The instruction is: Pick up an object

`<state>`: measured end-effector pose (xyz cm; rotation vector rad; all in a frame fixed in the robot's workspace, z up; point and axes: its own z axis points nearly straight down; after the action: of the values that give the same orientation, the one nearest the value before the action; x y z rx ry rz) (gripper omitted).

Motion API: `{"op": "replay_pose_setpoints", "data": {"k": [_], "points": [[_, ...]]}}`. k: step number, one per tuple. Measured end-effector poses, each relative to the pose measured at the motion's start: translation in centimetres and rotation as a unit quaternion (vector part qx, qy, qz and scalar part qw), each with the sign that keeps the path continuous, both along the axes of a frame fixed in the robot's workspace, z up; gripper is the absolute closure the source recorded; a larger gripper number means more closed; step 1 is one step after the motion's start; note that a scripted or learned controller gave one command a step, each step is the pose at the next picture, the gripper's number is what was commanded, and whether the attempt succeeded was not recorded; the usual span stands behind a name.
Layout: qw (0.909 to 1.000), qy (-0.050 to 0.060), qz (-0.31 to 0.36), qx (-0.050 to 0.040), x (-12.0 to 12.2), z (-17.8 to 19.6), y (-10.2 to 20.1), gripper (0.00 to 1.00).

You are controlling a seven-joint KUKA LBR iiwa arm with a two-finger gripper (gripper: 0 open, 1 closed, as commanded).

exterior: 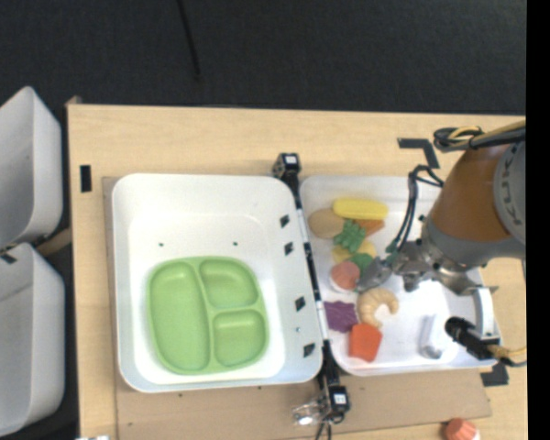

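The pincer (381,269) stood low in the right bin (399,356), among the toy foods; its opening could not be judged, nor any hold. A clean pick would call for settling squarely over one piece, such as the red piece (346,275) just beside it. Counted: two bins, one green tray (207,314) in the left bin (202,200), roughly eight food pieces.

2 white bins (128,246) sit on the tan surface (202,136). The divided tray (206,314) is lime green. Toy foods: yellow corn (359,210), orange block (365,342), purple piece (339,315).
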<state>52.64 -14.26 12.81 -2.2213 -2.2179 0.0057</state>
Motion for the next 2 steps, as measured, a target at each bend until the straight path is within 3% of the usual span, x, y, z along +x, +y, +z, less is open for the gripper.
{"op": "replay_pose_setpoints", "data": {"k": [1,2], "points": [[1.0,-0.001,0.0,-0.0001,0.0,-2.9,-0.1,0.0],[1.0,-0.003,-0.004,0.0,0.1,-1.7,-0.2,1.0]]}}
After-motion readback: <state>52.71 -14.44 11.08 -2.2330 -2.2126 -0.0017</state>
